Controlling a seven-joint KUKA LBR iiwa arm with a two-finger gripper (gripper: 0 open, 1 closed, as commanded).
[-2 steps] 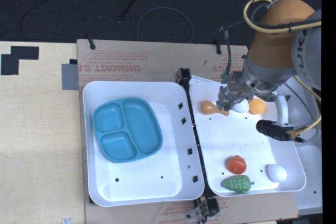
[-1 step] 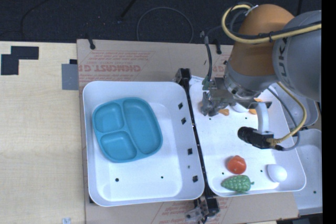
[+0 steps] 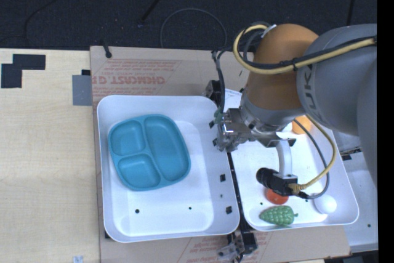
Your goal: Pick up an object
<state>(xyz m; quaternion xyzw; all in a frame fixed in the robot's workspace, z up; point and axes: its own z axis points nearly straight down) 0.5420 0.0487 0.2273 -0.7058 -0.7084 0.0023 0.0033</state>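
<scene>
- Nearest me, in the right shallow white bin [image 3: 251, 160], a green knobbly plastic grape bunch [image 3: 277, 215] lies by the front wall, free on top. I'd judge it the easiest pick.
- Just behind it sits a small red round piece [image 3: 277, 196]; a white egg-shaped piece [image 3: 326, 203] lies near the right corner.
- In the left shallow white bin [image 3: 166, 212] a blue plastic divided plate [image 3: 148, 151] lies flat, likely too broad to pinch.
- The gripper [image 3: 226, 131] hangs over the ridge between the bins, well apart from the grapes; open or closed, I cannot tell.
- Best to shift over the grapes, descend straight, and close across their narrow width, clear of the red piece.
- Farthest, something orange [image 3: 300, 126] peeks from behind the arm, too hidden to name.
</scene>
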